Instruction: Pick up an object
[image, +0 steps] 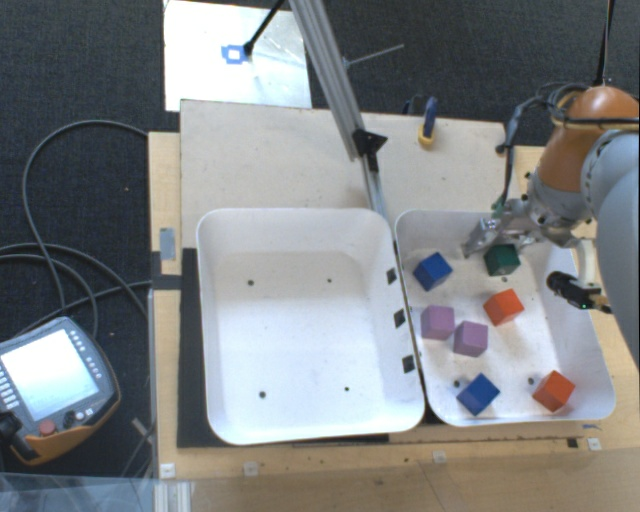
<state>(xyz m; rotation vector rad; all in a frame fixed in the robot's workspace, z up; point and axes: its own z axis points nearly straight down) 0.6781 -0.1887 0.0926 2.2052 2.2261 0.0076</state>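
The arm reaches in from the right over the right-hand bin (600, 395), its pincer (497, 238) low at the bin's far side. Just beneath the metal fingers sits a dark green cube (502, 260), small, matte and a little tilted, its top edge touching or overlapped by the pincer; whether the fingers are clenched on it or released I cannot tell from this angle.

The other blocks lie scattered in the same bin: a blue cube (432, 271) to the left of the green one, an orange cube (503, 306) just below it, two pale purple cubes (437, 322) (470, 338) side by side near the middle, a second blue cube (478, 393) and a second orange cube (553, 390) toward the near rim.

The left-hand bin (215, 300) sits beside it on the pale worktop (280, 150)
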